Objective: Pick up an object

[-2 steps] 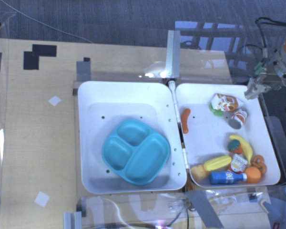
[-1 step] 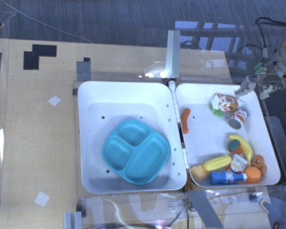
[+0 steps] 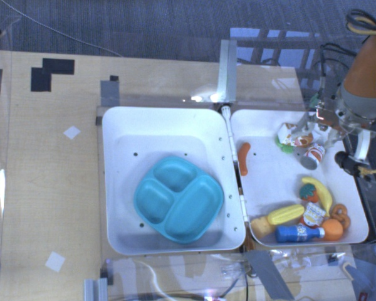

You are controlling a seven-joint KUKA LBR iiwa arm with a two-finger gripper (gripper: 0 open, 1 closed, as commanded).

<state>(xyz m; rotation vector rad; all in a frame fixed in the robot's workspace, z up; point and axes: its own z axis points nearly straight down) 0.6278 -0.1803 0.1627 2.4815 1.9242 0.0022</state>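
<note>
Toys heaped at the 5 o'clock corner of the right bin (image 3: 263, 168): blue bottle (image 3: 296, 233), orange (image 3: 333, 229), yellow corn cob (image 3: 284, 215), banana (image 3: 321, 192), pretzel (image 3: 340, 213), a small carton (image 3: 313, 214) among them, most touching.

Orange sausage (image 3: 244, 158): alone at 9 o'clock in the same bin, beside the shared wall.

Crumpled packet (image 3: 296, 135) with a green piece (image 3: 283, 139) and a small cup (image 3: 313, 155) lying tipped: cluster at 1 o'clock in the right bin.

Blue divided plate (image 3: 178, 197): left bin (image 3: 122, 137), centre to 5 o'clock.

Arm (image 3: 363, 74), orange band: enters at 3 o'clock of the view.

Claw (image 3: 326, 123): at the bin's 1 o'clock corner, just beside the packet and cup. Whether it is released, clenched or grasping cannot be told; contact is hidden by the wrist.

Risks, judged: packet and cup lie close together, so a closing grip may catch an edge and slip, or nudge the cup away. The bin wall nearby could block the descent.
</note>
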